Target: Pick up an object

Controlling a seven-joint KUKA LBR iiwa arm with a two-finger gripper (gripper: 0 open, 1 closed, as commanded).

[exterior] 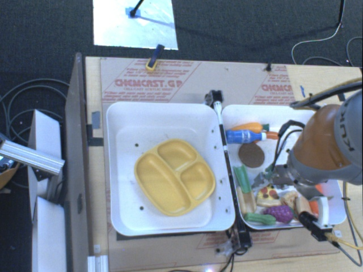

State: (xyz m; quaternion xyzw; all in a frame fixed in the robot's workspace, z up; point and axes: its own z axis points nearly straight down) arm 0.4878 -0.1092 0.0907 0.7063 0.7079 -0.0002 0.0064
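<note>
While the arm leans in from the right over the right bin, its pincer sits low among the toy food, and whether it is released or clenched cannot be told, since the wrist hides it. Nearest below it lies the pizza slice, with the purple grapes just beyond toward the front wall. A green stick lies to the pincer's left, its long axis running front to back. On the worktop, the left bin holds a yellow divided plate.
</note>
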